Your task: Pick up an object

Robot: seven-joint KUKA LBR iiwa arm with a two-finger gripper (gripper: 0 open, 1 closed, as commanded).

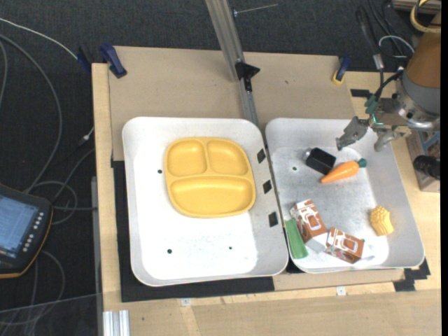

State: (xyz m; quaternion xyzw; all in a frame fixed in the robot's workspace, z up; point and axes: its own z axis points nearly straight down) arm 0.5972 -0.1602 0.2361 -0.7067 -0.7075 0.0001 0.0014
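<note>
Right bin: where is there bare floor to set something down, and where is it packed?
In the right bin, bare floor lies mid-bin, between the carrot above, the cartons below and the corn piece at right. Crowded: the lower left corner, with both cartons and the green piece, and the top, where the pincer hangs open near the black block.

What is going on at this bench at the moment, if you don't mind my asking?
A grey KUKA arm with an orange band is reaching in from the right to pick something up. Its gripper hovers open over the right white bin, just above an orange plastic carrot and a small black block, holding nothing. The left white bin holds a yellow divided plate.
</note>
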